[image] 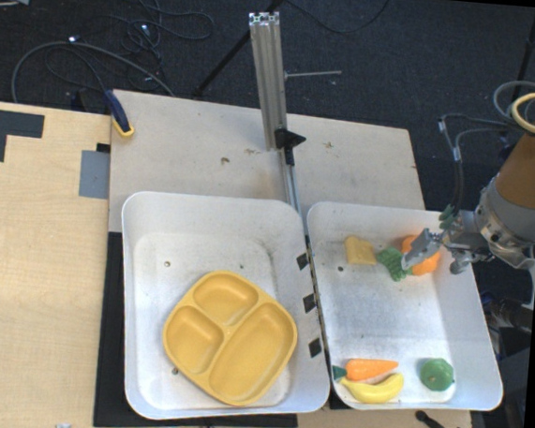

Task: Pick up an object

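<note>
My gripper (431,249) reaches in from the right and sits low at the far right of the right bin (385,309). It is right over an orange toy (424,261), which it partly hides. A green leafy toy (393,264) lies against the orange one on its left. A yellow wedge (360,252) rests a little further left. Along the near edge of the same bin lie a carrot (370,368), a banana (375,389) and a round green toy (437,373).
The left bin (154,221) holds a yellow divided plate (229,336). A metal post (269,81) stands behind the bins, and black clips sit on the wall between them. The arm's body (519,195) stands over the right bin's far right corner.
</note>
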You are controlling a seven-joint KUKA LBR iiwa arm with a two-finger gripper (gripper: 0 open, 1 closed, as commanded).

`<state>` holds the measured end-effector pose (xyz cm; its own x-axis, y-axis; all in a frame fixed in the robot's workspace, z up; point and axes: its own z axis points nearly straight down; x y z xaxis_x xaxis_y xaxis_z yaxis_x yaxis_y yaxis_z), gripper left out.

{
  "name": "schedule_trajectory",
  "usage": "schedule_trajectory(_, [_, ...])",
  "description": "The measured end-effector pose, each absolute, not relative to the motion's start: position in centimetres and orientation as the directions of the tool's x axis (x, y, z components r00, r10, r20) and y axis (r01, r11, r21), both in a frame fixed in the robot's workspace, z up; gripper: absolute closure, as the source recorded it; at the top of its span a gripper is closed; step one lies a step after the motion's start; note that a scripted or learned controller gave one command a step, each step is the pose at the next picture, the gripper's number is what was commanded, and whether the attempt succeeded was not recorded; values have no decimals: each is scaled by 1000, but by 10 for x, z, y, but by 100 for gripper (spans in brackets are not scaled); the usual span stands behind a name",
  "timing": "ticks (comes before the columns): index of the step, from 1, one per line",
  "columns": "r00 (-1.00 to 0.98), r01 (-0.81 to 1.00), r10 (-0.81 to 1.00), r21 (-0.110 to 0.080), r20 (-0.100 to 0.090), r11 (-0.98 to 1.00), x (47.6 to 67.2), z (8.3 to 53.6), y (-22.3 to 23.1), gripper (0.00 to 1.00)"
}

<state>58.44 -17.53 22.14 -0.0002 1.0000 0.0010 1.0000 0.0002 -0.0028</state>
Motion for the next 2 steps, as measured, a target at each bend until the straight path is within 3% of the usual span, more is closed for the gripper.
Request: schedule_trajectory(2, [1, 1000, 1000, -7, 1, -1, 590, 115, -176, 0])
